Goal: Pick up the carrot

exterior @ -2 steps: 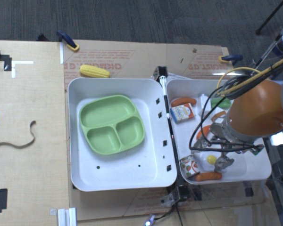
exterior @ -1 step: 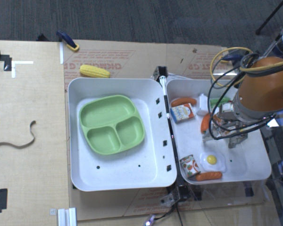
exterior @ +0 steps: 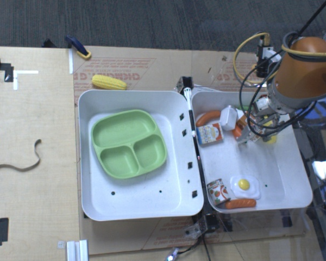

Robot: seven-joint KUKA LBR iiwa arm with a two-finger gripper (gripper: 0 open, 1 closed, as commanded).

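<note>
The arm reaches in from the right and hangs over the top part of the right bin; its tool is low, close to the bin floor, with wires looped all around it; the tool is dark and small here, so I cannot tell how it is set, and nothing can be seen held in it.

The carrot looks like the small orange thing just beside the tool, on its left; part of it is hidden, so I am not sure it is the carrot; a white carton sits right next to it, and a red sausage lies a bit further left; a little box with a picture sits under the sausage; something yellow peeks out on the other side of the tool.

At the bottom of the same bin there is a fried egg, a small can and one more sausage; the left bin has a green plate with three parts; a corn cob lies on the worktop above that bin.

So the job looks only partly done, I think; the tool is down by the carrot, which is the reaching part; the grab and the lift are left to do, as far as can be seen; the carrot seems to be lying in the bin.
</note>
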